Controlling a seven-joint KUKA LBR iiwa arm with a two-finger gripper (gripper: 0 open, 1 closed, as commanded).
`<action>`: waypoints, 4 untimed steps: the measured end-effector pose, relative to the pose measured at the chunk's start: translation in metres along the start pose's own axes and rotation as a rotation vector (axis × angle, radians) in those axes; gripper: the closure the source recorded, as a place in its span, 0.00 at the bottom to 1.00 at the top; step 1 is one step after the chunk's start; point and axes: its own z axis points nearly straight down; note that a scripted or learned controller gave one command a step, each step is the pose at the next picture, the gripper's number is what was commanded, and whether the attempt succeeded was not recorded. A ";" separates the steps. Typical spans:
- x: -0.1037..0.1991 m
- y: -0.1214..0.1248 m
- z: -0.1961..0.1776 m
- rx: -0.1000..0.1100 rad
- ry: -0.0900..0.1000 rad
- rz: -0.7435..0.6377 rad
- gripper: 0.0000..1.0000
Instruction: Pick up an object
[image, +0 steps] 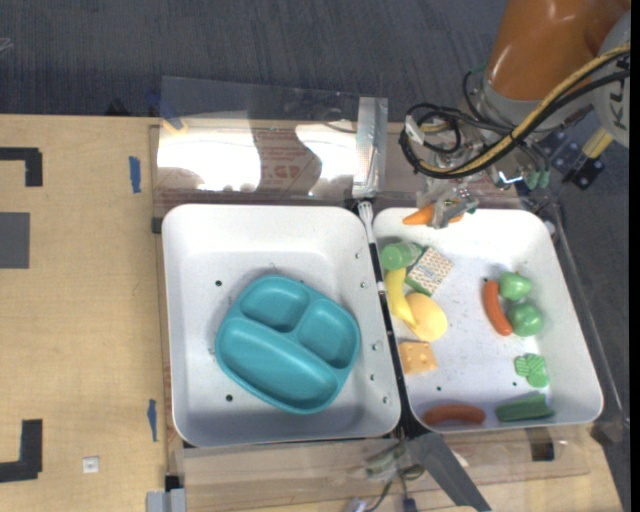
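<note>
A grey arm (545, 50) with an orange band is being seen reaching in from the right, over the far edge of the right bin (470, 250), a shallow white tray. A second white tray, the left bin (190, 230), is lying just beside the right bin, and a teal divided plate (288, 343) is resting inside it.

The gripper (452, 207) is being held low at the far rim of the right bin. Whether it is wide or narrow cannot be told, as it is small and tangled with cables. A small orange toy piece (420, 214), probably the object being tried for, is lying right against the gripper at that far rim. Whether it is being gripped or merely touched cannot be told.

Other toy foods are scattered in the right bin: a yellow fruit (425, 315) near its left wall, a checkered block (430, 270) just beyond the fruit, green round pieces (520, 300) towards its right wall, and a red sausage (455, 413) at its near edge.

The risk is being judged as follows. The orange piece is small and is sitting at the rim, so it may be pinched only by its tip and dropped while being lifted. It may also be pushed against the wall and nudged away instead of being caught.
</note>
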 end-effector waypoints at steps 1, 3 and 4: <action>-0.007 0.022 -0.006 0.002 -0.004 -0.111 1.00; -0.017 0.049 -0.026 0.005 -0.016 -0.228 1.00; -0.019 0.050 -0.039 0.007 -0.027 -0.226 1.00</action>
